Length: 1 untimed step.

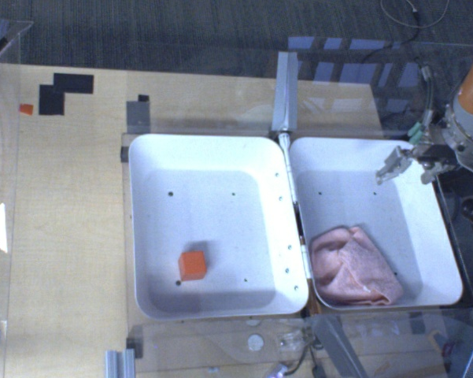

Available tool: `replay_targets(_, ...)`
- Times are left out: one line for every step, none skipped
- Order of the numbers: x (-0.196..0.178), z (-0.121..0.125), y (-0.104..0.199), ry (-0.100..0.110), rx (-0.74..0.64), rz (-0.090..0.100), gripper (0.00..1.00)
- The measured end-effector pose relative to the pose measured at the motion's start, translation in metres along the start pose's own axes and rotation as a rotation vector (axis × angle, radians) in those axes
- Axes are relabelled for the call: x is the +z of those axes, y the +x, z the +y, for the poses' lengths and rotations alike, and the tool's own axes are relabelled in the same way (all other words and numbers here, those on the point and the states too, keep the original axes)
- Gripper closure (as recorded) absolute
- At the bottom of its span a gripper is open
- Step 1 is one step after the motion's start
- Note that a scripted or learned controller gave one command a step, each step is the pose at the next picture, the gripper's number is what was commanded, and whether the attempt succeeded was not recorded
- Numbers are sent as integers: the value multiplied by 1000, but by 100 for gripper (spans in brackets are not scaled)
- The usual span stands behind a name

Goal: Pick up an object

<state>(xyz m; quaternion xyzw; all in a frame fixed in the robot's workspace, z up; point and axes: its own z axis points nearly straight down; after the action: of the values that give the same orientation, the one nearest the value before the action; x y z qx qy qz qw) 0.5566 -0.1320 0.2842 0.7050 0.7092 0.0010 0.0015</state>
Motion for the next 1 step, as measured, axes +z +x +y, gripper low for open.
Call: replay_targets(113, -15, 3, 0, -113, 1, 0)
